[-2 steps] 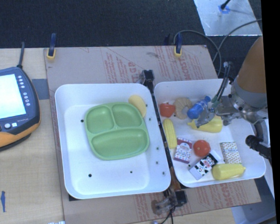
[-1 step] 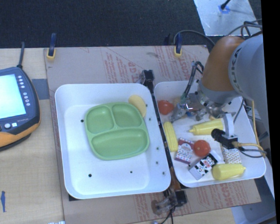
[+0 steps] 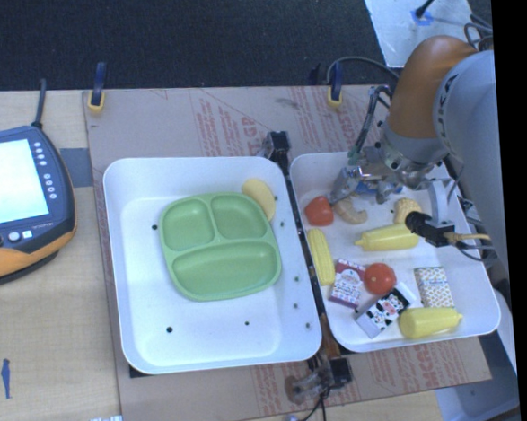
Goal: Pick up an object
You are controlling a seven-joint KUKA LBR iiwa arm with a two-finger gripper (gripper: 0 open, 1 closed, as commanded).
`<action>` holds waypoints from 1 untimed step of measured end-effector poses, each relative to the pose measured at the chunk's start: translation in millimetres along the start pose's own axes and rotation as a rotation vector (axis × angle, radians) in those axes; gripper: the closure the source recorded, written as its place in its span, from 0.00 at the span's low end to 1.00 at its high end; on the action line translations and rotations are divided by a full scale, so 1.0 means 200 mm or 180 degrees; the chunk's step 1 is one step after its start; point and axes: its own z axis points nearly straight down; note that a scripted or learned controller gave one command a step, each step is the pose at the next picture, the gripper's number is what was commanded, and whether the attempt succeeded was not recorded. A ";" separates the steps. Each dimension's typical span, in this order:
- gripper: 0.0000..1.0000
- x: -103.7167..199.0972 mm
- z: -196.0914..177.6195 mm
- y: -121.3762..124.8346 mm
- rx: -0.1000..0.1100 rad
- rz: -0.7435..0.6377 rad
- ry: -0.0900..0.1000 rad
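We judge the reach under way: our gripper (image 3: 359, 188) hangs low in the right bin (image 3: 487, 315) just above a beige piece (image 3: 351, 212) beside the red ball (image 3: 318, 212), grip state unreadable, so descent and closing come next

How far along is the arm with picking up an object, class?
Done: the gripper has reached into the right bin. In hand: it hovers low beside the red tomato and a beige piece; nothing visibly held. Left: grasping and lifting. The green tray sits in the left bin.
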 end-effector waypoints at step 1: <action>1.00 0.00 -0.05 0.00 0.0000 -0.0008 0.0003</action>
